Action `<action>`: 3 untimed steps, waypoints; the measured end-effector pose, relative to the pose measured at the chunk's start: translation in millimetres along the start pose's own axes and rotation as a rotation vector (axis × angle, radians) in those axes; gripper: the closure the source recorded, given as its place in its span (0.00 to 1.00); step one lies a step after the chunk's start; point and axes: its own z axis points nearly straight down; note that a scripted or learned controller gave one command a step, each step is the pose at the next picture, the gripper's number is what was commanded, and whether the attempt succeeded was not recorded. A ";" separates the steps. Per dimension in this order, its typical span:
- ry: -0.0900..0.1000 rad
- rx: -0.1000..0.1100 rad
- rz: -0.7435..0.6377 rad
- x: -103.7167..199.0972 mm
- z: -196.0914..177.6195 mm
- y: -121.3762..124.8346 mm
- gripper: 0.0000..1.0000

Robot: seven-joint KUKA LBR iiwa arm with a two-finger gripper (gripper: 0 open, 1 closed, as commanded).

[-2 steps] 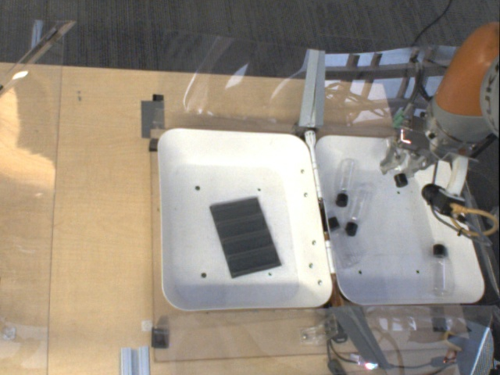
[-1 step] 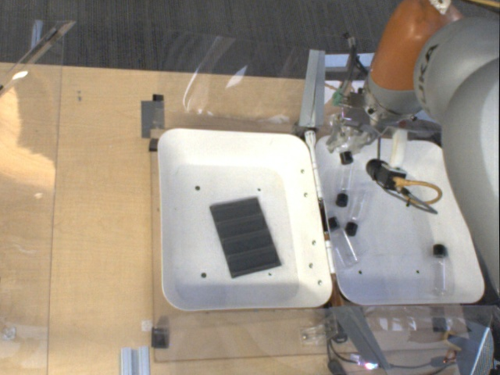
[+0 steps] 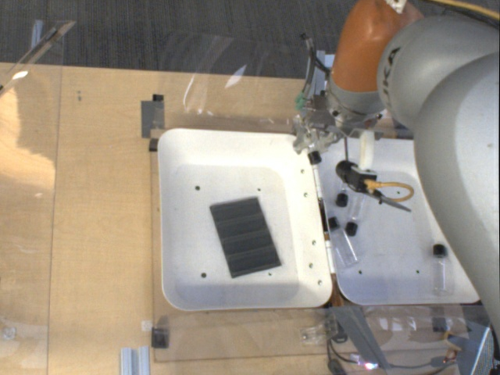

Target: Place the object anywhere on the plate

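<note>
- Plate (image 3: pixel 244 237): a dark, ribbed, flat rectangle lying on the floor of the left bin (image 3: pixel 168 209). Its long axis runs far-left to near-right at a slight slant, and the ribs cross its short way.
- There is open white floor on all four sides of the plate. The widest gap is toward the bin's far wall, and the plate touches no wall.
- Right bin (image 3: pixel 398 248): a clear tube (image 3: pixel 346 248) lies close to the ridge shared by the two bins, long axis roughly near-far. A few small black caps (image 3: pixel 341 200) sit just beyond it.
- Second clear tube (image 3: pixel 442 276): near the right bin's near-right part, black cap at its far end, long axis almost straight near-far. It is well apart from the first tube.
- Hand (image 3: pixel 312 141): over the far end of the shared ridge, above both bins' far corners. Cannot tell whether it is apart or together, or whether it carries anything.
- Arm (image 3: pixel 453 92): covers the right bin's far-right part.
- Table (image 3: pixel 86 209): bare wood to the left of the bins.
</note>
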 end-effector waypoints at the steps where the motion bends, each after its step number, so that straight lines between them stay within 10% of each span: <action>1: 0.000 0.001 0.381 88.1 -4.2 -3.9 1.00; 2: 0.001 -0.002 0.462 145.5 -94.4 -5.6 1.00; 3: 0.001 -0.002 0.098 206.0 -157.1 -8.2 1.00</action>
